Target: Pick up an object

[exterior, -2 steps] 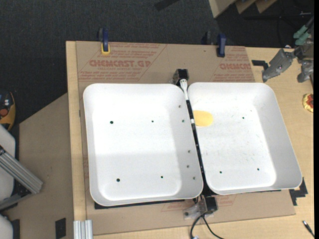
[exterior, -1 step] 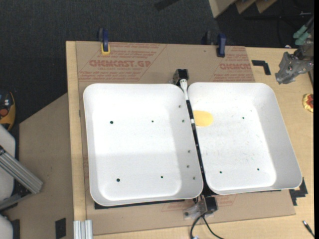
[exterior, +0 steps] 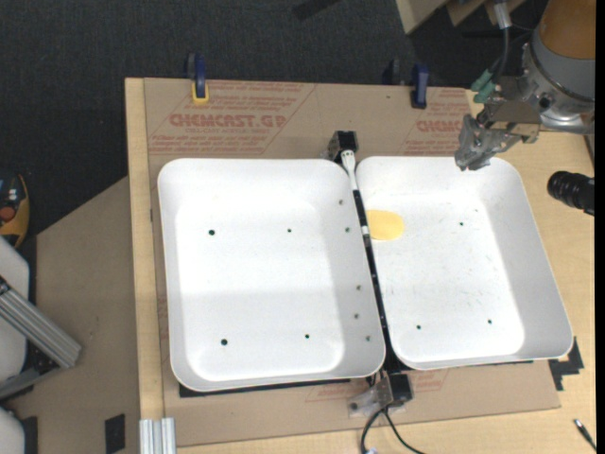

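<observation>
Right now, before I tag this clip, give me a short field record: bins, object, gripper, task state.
bins: left bin and right bin, side by side
object: yellow piece in the right bin, near its left wall
gripper: gripper above the right bin's far edge, apart from the yellow piece
held: nothing seen between the fingers
task state: pick not yet done

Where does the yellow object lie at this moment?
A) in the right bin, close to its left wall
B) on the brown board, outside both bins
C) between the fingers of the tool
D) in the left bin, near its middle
A: the yellow object rests on the floor of the right bin, beside the wall that meets the left bin, while the tool hangs over the right bin's far edge, apart from it.
</observation>
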`<state>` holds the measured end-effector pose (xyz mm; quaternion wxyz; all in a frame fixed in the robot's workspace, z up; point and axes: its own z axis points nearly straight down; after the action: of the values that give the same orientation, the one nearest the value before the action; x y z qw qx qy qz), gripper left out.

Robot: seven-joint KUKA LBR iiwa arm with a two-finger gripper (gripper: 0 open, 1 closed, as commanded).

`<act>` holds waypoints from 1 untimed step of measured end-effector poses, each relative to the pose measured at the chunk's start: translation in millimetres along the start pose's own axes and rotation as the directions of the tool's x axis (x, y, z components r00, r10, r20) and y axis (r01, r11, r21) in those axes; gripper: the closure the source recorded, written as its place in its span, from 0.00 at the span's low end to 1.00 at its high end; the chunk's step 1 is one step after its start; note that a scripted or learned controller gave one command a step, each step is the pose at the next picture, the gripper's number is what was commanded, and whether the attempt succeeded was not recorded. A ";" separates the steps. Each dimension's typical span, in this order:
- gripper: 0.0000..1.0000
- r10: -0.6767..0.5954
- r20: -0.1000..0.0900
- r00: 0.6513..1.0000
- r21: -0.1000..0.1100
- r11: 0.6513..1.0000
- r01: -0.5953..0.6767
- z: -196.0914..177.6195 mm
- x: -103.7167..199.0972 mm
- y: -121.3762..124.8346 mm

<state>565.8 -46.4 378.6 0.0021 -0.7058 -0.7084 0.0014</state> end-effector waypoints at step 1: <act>1.00 -0.001 0.000 1.000 -0.001 1.000 0.001 69.0 65.1 29.8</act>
<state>595.0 18.9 309.5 0.0018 -0.7055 -0.7087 0.0009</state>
